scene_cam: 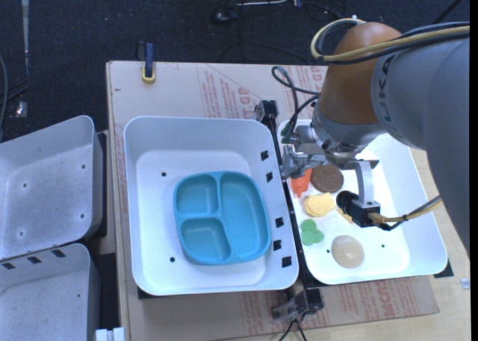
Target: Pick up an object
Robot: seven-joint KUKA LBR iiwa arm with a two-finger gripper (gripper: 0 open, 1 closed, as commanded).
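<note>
Cardboard-topped bench [194, 82], two white bins [149, 145], dark cable-strewn floor [67, 26]

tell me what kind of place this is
Most likely a robotics lab test bench, not a kitchen. A grey and orange robot arm reaches over two white bins on a cardboard-topped bench, one holding a blue divided plate, the other toy foods such as a brown cookie. Loose cables lie on the floor.
</note>
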